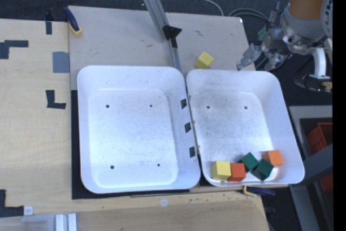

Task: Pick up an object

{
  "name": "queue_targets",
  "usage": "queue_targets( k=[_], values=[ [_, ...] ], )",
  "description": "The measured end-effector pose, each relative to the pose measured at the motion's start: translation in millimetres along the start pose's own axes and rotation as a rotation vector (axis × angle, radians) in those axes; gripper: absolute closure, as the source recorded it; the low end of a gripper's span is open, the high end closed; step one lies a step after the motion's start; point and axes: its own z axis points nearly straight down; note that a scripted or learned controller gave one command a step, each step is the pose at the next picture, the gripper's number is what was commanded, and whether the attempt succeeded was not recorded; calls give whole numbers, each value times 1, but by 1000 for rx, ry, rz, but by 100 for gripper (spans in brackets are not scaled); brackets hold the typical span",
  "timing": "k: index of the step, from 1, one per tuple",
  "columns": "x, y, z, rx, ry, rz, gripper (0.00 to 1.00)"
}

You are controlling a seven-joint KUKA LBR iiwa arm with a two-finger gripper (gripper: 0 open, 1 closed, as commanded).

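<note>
We are seeing the gripper [254,58] hovering at 12 o'clock past the right bin [281,96]; jaws spread, pinching nothing.

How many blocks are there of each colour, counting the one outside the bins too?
Yellow: 2, one in the right bin, one on the bench behind the bins
Orange: 2
Green: 2
Total: 6 blocks

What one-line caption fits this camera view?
Gripper above right bin's far rim; five blocks clustered in its near corner.
</note>
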Motion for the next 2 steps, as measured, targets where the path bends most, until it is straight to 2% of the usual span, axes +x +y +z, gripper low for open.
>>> queue_targets(
  k=[1, 2],
  values=[
    [33, -95, 15, 5, 2, 2, 0],
    [60, -18, -65, -13, 0, -5, 0]
  ],
)
